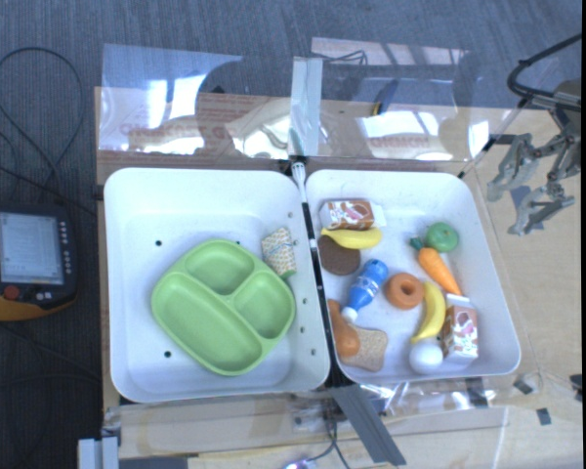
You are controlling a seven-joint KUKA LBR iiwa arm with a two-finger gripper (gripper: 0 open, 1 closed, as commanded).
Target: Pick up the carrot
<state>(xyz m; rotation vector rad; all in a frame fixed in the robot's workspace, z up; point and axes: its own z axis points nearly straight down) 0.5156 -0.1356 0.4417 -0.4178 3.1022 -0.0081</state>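
— Within the right bin (pixel 474 213), where is the carrot (pixel 437 270) found?
— Between green apple (pixel 441 236), doughnut (pixel 404 290) and banana (pixel 433 310). Gripper (pixel 532 189) is parked outside; its grip cannot be told

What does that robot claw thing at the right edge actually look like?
The pale grey metal gripper is a thin, skeletal frame of angular linked bars ending in slim fingers. Above it a dark cable loops over a tan fitting. No markings are legible.

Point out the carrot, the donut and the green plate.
carrot (pixel 438 270): camera view, middle of its orange body.
donut (pixel 404 290): camera view, its ring.
green plate (pixel 188 332): camera view, lower-left compartment's rim.
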